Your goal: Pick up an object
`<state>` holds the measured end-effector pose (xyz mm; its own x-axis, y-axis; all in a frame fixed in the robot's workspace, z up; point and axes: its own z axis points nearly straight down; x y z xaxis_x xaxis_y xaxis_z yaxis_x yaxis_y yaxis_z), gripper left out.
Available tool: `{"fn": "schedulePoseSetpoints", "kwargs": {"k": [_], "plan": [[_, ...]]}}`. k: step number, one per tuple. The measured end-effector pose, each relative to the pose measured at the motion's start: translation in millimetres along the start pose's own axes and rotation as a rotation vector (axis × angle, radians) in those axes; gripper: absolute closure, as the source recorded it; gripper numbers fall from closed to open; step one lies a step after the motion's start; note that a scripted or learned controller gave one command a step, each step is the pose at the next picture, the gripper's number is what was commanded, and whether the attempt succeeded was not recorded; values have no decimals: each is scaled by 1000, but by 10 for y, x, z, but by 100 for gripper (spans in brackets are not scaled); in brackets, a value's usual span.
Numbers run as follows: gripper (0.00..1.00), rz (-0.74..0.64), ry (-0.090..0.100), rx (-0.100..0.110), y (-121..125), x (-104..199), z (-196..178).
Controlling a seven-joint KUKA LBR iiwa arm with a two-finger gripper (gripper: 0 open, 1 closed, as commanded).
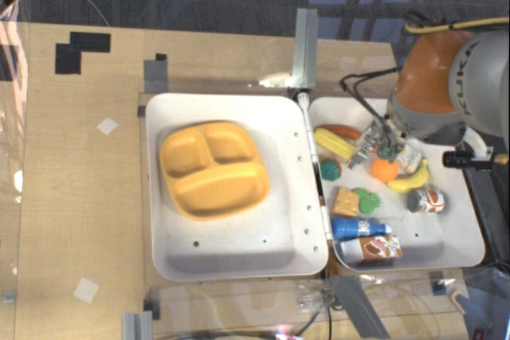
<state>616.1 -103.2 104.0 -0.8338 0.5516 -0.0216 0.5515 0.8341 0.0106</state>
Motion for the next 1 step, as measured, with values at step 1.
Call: {"fn": "schedulePoseSetpoints", "kwargs": {"k": [1], "plan": [[100, 148, 0, 3, 518, 271, -888]]}}
